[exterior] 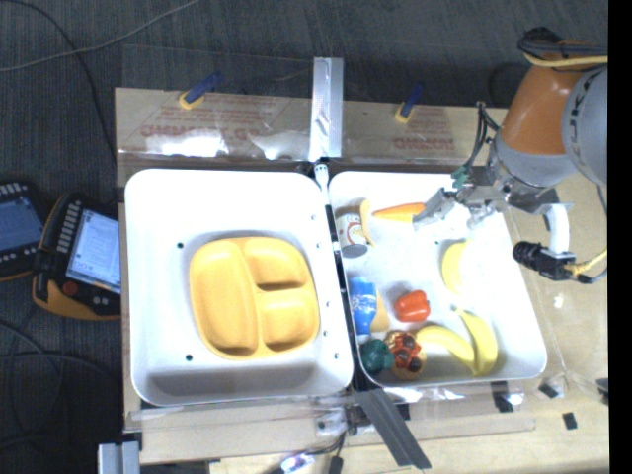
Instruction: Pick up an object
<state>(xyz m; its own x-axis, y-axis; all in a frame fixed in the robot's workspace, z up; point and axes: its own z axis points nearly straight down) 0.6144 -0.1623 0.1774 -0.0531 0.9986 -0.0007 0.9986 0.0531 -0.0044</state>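
A pale wooden bench [578,314] carries two shallow white bins side by side, the left bin [148,265] touching the right bin [523,314] along the middle divider.

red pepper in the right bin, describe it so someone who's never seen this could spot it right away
Start at the right bin, the one crowded with toy food. Near its middle, toward the front, the red pepper lies between the blue-and-yellow object by the divider and the bananas. It is the one plain red-orange lump there, rounder than the long carrot at the back.
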